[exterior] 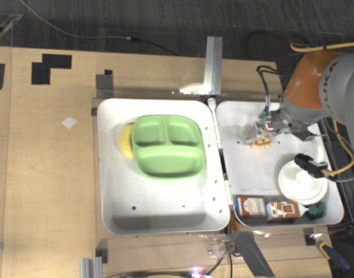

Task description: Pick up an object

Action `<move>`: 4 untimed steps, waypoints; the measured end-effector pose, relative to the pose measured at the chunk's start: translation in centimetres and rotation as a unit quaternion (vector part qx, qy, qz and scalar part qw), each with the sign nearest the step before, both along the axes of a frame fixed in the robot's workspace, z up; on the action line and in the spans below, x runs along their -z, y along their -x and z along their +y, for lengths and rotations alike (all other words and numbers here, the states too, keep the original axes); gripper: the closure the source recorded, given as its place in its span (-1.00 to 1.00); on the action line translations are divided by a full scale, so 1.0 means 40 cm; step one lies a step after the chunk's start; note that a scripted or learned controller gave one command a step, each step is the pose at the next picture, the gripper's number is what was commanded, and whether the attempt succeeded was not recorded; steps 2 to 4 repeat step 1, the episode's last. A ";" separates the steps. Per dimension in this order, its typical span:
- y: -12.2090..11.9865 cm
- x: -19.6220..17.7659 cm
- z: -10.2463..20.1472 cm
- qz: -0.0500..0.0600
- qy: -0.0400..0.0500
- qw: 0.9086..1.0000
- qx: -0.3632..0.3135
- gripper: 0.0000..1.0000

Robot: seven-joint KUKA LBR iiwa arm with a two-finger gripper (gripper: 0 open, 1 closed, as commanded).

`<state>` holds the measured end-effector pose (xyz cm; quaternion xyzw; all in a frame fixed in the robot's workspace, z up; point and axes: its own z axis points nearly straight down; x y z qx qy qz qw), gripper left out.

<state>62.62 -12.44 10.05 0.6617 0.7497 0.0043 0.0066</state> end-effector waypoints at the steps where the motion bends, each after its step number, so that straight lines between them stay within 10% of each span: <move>1: 0.177 -0.213 0.149 0.006 -0.001 1.000 -0.020 1.00; 4: 0.177 -0.213 0.149 0.006 -0.001 1.000 -0.020 1.00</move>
